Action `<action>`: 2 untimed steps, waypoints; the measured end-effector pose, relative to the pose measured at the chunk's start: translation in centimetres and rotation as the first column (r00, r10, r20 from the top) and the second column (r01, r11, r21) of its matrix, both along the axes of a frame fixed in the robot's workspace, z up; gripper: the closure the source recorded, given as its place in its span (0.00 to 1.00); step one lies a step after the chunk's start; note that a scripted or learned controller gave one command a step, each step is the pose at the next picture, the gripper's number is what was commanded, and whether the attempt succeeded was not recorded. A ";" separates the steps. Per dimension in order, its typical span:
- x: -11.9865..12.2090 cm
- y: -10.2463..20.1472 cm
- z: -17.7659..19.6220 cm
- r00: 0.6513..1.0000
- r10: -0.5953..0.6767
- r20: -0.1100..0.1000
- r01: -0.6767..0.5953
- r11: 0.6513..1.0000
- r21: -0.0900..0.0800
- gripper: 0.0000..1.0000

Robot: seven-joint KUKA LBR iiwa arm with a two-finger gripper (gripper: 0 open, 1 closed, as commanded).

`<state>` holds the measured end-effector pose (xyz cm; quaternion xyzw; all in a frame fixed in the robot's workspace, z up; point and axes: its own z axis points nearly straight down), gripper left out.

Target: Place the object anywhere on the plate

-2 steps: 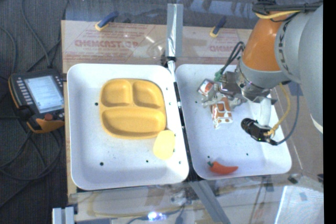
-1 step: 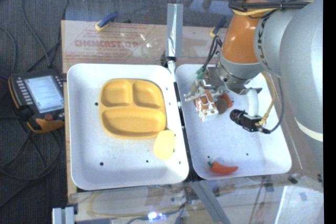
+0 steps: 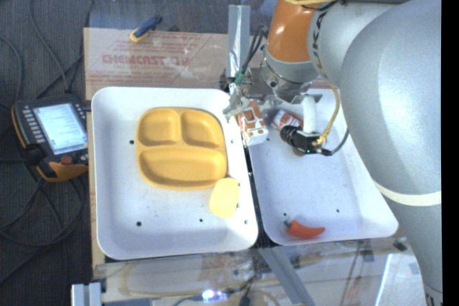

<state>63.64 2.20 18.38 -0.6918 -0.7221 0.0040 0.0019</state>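
Yellow divided plate (image 3: 181,147) sits in the left bin (image 3: 115,226); we see the pincer (image 3: 247,118) pinching an orange-white packet (image 3: 252,127) near the shared rim, seemingly for carrying across.

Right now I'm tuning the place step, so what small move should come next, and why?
Probably carry the gripper a little leftward, over the yellow plate. It sits at the seam between the bins with an orange-and-white object at its fingers, beside the plate's right edge, not yet above any compartment.
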 end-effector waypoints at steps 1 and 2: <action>0.0 -0.1 0.0 1.000 -0.001 0.001 0.001 1.000 -0.001 0.00; 0.0 -0.1 0.5 1.000 -0.001 -0.007 0.000 1.000 -0.006 1.00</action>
